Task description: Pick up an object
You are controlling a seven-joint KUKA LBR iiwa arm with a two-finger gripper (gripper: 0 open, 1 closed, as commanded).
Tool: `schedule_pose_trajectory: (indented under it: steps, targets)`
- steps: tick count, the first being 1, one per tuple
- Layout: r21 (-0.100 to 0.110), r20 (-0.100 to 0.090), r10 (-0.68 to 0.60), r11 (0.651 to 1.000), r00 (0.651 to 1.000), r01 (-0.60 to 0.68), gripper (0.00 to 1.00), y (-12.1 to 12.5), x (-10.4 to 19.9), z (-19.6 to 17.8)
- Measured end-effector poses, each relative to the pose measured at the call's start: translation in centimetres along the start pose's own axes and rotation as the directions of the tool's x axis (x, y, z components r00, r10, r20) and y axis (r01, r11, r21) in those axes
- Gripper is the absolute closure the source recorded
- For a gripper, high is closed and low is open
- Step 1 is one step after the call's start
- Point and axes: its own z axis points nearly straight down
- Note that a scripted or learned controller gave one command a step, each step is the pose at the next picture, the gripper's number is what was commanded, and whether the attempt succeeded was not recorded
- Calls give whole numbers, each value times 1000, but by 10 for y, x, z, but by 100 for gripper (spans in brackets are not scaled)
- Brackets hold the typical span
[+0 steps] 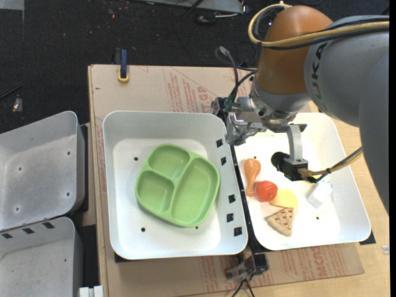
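The right bin holds an orange carrot-shaped toy, a red tomato, a yellow wedge, a pizza slice and a small white block. In the left bin lies a green divided plate. My gripper hangs over the right bin's far left corner, close to the wall between the bins. It is above and slightly left of the carrot toy, and nothing shows in its grasp.
The grey arm with its orange band crosses above the right bin's far side. Spare white trays lie left of the bench. A blue clamp sits on the board's far left edge.
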Motion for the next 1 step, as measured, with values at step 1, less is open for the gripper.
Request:
schedule_pose_trajectory:
  steps: [1]
  targets:
    - [0, 0, 0, 1000, 1000, 0, 100, -16, 49, -5]
